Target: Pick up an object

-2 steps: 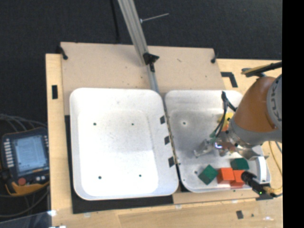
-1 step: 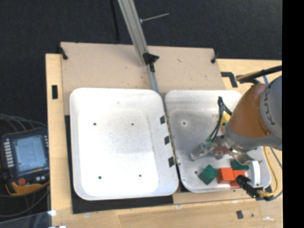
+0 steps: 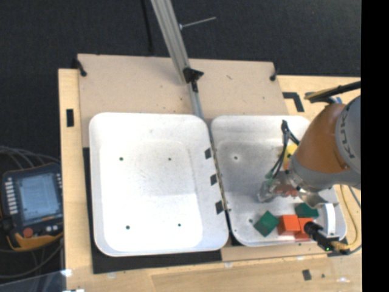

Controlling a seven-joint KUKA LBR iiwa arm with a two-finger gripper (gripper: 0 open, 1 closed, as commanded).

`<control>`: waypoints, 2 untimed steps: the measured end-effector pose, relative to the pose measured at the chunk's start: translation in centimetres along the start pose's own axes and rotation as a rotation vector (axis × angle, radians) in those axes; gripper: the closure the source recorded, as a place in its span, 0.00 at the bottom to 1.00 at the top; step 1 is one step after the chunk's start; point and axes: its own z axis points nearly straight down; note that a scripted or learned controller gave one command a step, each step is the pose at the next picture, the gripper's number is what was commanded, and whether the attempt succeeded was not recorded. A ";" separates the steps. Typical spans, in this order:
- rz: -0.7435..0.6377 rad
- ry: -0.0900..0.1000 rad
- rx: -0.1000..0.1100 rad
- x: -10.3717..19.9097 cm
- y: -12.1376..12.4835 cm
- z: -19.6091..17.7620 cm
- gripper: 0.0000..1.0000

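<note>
Gripper [image 3: 271, 189] lowered in right bin [image 3: 243, 132], finger state indeterminable | green block [image 3: 265, 223] and orange block [image 3: 290, 224] lying near, at its 6 and 5 o'clock, neither seen held | risk judged: closing beside blocks, offset uncorrected, nothing grasped.

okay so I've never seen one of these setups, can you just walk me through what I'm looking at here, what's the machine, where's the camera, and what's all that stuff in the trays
This is one picture, taken by a fixed camera above a workbench, looking down at a slant. The grey and orange shape on the right is a robot arm. Its gripper, the small claw at its end, is down inside the right bin. Beside that sits the left bin, another shallow white tray. Near the right bin's front edge lie a green block, an orange block and a darker green block. Something yellow peeks out beside the arm. I can't tell whether the gripper holds anything.
</note>
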 end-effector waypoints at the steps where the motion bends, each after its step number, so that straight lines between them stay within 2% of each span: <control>1: -0.014 -0.001 -0.001 -0.3 0.9 -6.2 1.00; 2: -0.015 -0.001 0.001 -0.4 1.1 -9.6 1.00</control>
